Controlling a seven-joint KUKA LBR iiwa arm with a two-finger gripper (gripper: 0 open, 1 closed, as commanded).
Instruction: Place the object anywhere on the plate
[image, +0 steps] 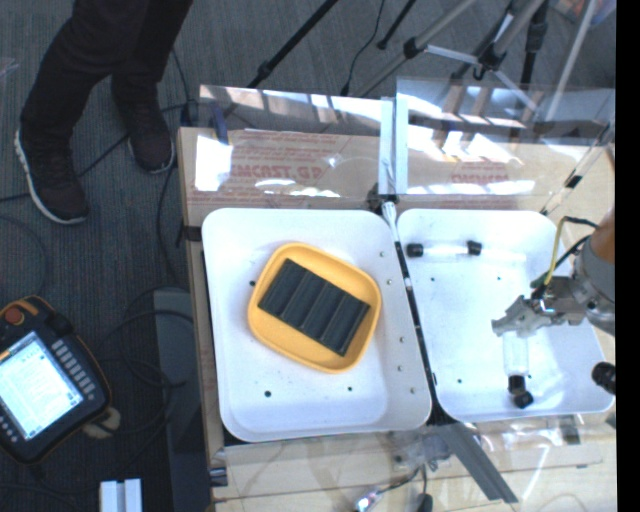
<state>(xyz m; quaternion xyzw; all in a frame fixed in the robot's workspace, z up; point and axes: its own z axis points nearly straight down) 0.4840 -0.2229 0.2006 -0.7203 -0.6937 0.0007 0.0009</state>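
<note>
Plate, yellow, sits in left bin with dark ridged block on it. Right bin holds two clear tubes: one near far wall, one under gripper. We cannot tell jaw state. We judge clear, round tube may roll or slip; the block leaves little free plate.

The bench bears two white bins side by side.
</note>
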